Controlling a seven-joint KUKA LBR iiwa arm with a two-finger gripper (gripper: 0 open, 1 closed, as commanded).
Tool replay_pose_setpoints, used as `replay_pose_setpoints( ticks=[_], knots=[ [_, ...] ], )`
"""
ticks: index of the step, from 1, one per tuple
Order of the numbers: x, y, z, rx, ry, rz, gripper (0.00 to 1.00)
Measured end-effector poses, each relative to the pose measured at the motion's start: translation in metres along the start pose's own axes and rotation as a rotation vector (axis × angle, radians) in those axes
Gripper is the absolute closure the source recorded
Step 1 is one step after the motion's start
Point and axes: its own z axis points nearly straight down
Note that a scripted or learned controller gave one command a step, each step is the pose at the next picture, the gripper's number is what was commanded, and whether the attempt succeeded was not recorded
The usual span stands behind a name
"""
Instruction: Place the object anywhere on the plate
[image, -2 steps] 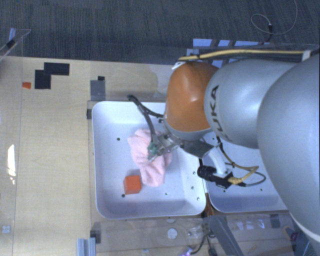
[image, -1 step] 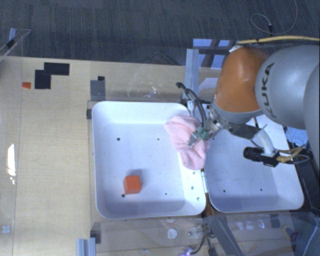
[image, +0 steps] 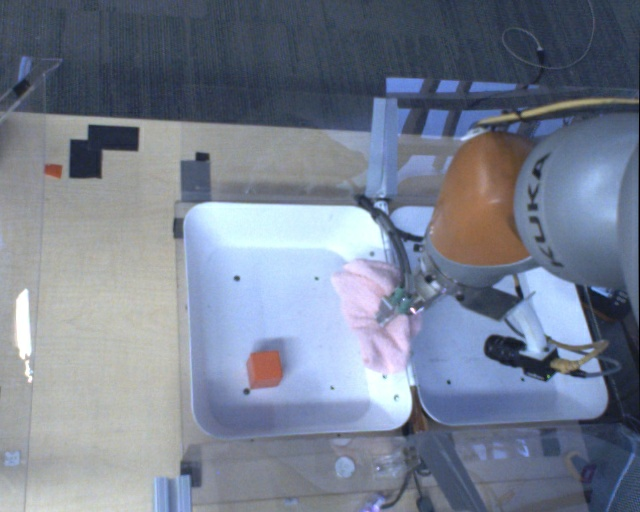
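A small orange cube (image: 265, 369) lies on the floor of the left bin (image: 215, 300), towards its front. A pink, crumpled, soft-looking item (image: 365, 305) rests against the left bin's right wall and drapes towards the divider between the bins. My gripper (image: 398, 303) hangs from the orange-banded wrist directly over the right part of this pink item, at or just above its surface. The arm's bulk hides most of the gripper. The cube sits well to the left of the gripper, apart from it.
The right bin (image: 470, 395) lies under the arm, with a black cable connector (image: 515, 352) and yellow cable above it. A metal post (image: 381, 150) stands behind the bins. Black markers (image: 100, 148) lie on the wooden bench at far left.
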Motion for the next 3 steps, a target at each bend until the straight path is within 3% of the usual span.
replay_pose_setpoints(
  ticks=[1, 2, 3],
  knots=[
    [0.039, 0.014, 0.0, 0.0, 0.0, -0.014, 1.0],
    [0.074, 0.039, 0.084, -0.019, -0.007, -0.139, 1.0],
    [0.119, 0.047, 0.085, -0.021, -0.028, -0.276, 1.0]
  ],
)
